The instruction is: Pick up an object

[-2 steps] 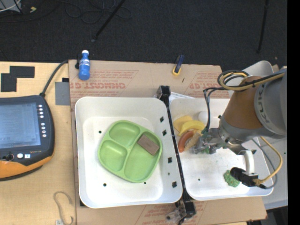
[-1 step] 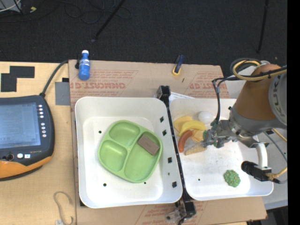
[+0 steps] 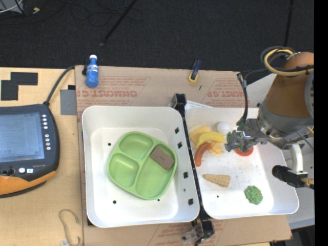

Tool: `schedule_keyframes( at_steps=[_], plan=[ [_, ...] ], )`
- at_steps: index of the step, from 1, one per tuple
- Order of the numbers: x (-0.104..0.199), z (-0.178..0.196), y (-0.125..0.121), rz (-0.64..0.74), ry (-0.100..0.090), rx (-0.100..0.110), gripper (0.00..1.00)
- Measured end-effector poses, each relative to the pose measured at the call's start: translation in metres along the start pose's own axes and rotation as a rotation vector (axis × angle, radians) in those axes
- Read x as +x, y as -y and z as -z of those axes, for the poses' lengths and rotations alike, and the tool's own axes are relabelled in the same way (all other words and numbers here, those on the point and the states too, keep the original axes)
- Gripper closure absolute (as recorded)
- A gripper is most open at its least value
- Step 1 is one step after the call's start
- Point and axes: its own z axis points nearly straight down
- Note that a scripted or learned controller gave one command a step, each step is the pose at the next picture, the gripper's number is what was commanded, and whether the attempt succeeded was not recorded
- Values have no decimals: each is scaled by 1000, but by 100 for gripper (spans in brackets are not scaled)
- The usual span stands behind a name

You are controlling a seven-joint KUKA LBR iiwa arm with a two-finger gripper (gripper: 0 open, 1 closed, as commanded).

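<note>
My gripper [image 3: 240,140] hangs over the upper right part of the right bin [image 3: 279,201], reaching in from the right. A small red object [image 3: 246,151] lies directly under and just right of it, partly covered by it. Left of the gripper lie a yellow banana-like piece [image 3: 205,136], a red-orange curved piece [image 3: 202,153] and a white egg-shaped object [image 3: 224,126]. Nearer the front lie a tan cone [image 3: 217,179] and a green knobbly ball [image 3: 253,194]. I cannot see anything held.
The left bin [image 3: 97,188] holds a green divided plate [image 3: 134,170] with a brown block [image 3: 163,157] on it. A black divider [image 3: 185,152] runs between the bins. A blue bottle [image 3: 92,72] and a tablet [image 3: 23,142] sit outside, at the left.
</note>
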Motion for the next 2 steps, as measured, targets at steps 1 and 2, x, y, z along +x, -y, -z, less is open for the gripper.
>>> schedule_keyframes(
  at_steps=[1,2],
  plan=[
    [-1,13,0,0,0,3,100],
    [49,2,-6,3,-2,7,100]
  ],
)
